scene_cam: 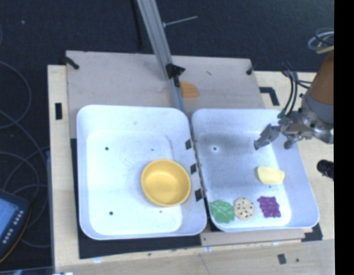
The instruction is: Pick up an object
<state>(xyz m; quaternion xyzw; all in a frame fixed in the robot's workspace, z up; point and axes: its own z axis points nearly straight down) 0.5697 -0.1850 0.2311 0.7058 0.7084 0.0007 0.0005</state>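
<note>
The gripper (277, 137) hangs over the upper right part of the right bin (234, 125), at the end of the arm (323, 96) that comes in from the right edge. Its 2 fingers stand spread apart, 1 dark finger (264, 137) angled toward the bin's middle and the other nearer the wrist, with nothing between them.

4 small items lie in the lower part of that bin. A yellow, lemon-like piece (270, 175) sits nearest the gripper, just below it and apart from the rest. Along the bottom wall run a green leaf-shaped piece (222, 211), a round cookie with dark chips (243, 208) touching or almost touching it, and a purple grape-like cluster (269, 206) a little to the right. The left bin (108, 130) holds 1 yellow bowl (165, 182), well apart from the gripper.

The open stance over bare bin floor suggests a pre-grasp pose, with no pick made yet. The yellow piece looks the likeliest target, being closest and free-standing; the row by the wall leaves less finger room.
</note>
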